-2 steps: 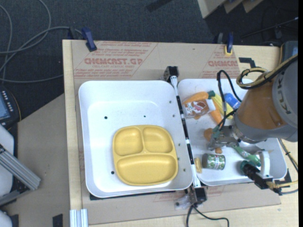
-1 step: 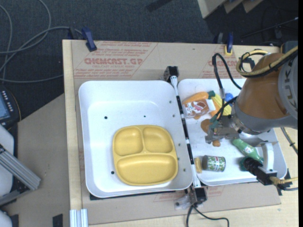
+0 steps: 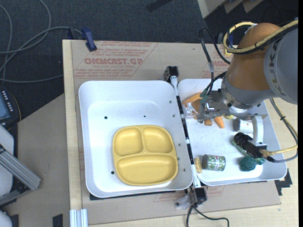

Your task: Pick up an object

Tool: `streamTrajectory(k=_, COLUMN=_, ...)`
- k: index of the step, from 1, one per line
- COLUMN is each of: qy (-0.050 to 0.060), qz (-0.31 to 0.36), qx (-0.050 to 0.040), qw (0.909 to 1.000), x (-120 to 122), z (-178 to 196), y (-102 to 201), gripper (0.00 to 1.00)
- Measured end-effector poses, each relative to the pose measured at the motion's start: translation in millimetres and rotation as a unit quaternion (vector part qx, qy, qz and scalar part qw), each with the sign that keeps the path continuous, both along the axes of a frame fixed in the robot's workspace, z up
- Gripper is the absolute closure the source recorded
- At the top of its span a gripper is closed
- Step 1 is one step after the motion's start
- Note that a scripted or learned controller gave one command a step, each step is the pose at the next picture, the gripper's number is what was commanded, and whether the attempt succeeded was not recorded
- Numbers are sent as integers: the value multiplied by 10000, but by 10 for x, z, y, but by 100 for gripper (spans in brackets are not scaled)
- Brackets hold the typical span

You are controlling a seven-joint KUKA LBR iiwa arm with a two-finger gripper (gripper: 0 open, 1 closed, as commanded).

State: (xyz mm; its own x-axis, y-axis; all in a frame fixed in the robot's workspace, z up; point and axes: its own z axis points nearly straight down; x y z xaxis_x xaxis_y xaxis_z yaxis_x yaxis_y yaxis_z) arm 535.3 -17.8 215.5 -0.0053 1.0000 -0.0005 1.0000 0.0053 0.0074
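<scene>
My gripper (image 3: 207, 111) hangs low in the right bin (image 3: 227, 176), near its left wall. It sits right over some orange pieces: one orange piece (image 3: 192, 100) shows at its upper left, and a carrot-like orange stick (image 3: 218, 122) pokes out at its lower right. The wrist hides where the gripper meets them, and I cannot tell whether anything is between its tips. A small green-labelled jar (image 3: 214, 163) lies on its side near the bin's front. A teal lump (image 3: 246, 164) rests to the jar's right.
The left bin (image 3: 94, 103) holds a yellow divided plate (image 3: 144, 155) toward its front. The wall between the two bins (image 3: 182, 126) runs just left of the gripper. The grey and orange arm covers the right bin's back right part.
</scene>
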Motion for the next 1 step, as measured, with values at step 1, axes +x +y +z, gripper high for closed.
streamTrajectory(k=1, qy=6, qz=-4, qx=1, qw=10000, x=293, z=282, y=253, gripper=100)
